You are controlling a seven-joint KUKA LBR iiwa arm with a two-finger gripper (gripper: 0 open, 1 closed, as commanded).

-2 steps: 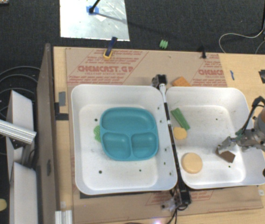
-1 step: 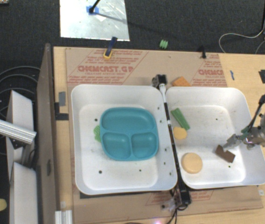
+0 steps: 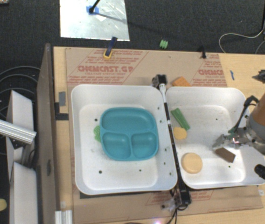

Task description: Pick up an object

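Brown flat block (image 3: 226, 154) lies in the right white bin (image 3: 207, 97), near its right side. The gripper (image 3: 226, 142) sits just above it, almost touching. Its fingers look spread apart, with one tip to the left and one close to the block, but the view is small and a bit blurry, so I am not fully sure. Nothing is between the fingers yet.

What could go wrong? The block is flat and low. The fingers could slide over its top and close on air. They could also push it toward the bin wall, and then it would be harder to grab. If only one corner gets pinched, the block might twist and drop.

Now let us count. There are two white bins. The right one has one brown block, one green stick (image 3: 180, 118), one small yellow round piece (image 3: 180, 133) and one bigger tan round piece (image 3: 191, 163). The left white bin (image 3: 90, 171) has one blue tray with three parts (image 3: 129, 133) and one small green thing (image 3: 97, 133) peeking out beside it.
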